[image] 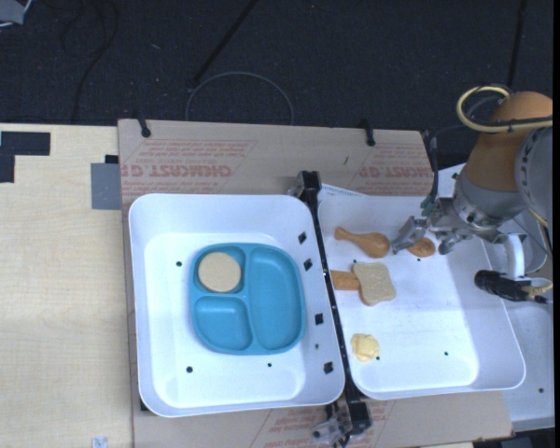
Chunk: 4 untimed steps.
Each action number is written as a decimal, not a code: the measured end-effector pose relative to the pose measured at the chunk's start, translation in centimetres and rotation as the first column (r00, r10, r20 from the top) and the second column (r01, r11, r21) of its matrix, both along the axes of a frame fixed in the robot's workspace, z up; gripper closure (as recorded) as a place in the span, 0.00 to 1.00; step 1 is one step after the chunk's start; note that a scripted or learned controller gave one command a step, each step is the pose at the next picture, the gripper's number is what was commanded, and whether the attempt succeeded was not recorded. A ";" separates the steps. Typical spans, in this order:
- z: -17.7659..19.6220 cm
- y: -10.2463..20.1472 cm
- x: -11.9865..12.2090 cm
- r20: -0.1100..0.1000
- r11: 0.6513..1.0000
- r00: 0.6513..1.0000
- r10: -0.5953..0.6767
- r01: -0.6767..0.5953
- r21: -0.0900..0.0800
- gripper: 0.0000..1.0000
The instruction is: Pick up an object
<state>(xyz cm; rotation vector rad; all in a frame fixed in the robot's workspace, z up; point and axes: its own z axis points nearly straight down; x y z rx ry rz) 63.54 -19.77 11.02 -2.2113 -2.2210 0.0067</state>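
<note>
A: The gripper [420, 241] is seen low over the right bin [485, 343], near its back edge, with the arm [504, 157] reaching in from the right.

B: And the fingers?

A: They are slightly parted, and a small orange-brown piece [423, 247] lies right at their tips. Whether it is actually pinched cannot be told; it is touched or nearly so, nothing more can be said.

B: What else is offered in that bin?

A: A drumstick [364, 241] is found just left of the gripper, bulb end toward it. Nearer the front, a slice of toast [376, 283] is laid flat, with a short orange stick [343, 279] touching its left edge. A small yellow lump [364, 347] sits well apart, toward the front.

B: How would these be expected to handle?

A: All are judged to be light toy food, probably hard plastic, so stiff and rather smooth. Slipping is to be feared more than crushing. The drumstick would best be taken across its narrow shaft, where the fingers can close around it. The toast is flat against the floor and would be hard to get under; its edges would have to be pinched.

B: And the left bin [159, 250]?

A: A blue tray [261, 297] is held there, with a tan disc [218, 272] in one compartment. It is far from the gripper.
</note>
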 end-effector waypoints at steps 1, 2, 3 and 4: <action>1.5 -0.1 0.2 0.006 1.000 1.000 0.001 -0.001 -0.002 1.00; 7.9 0.0 0.3 0.013 1.000 1.000 -0.002 0.002 -0.004 1.00; 14.4 0.0 0.4 0.014 1.000 1.000 -0.002 0.002 -0.004 1.00; 15.7 0.0 0.5 0.009 1.000 1.000 0.000 0.000 -0.002 1.00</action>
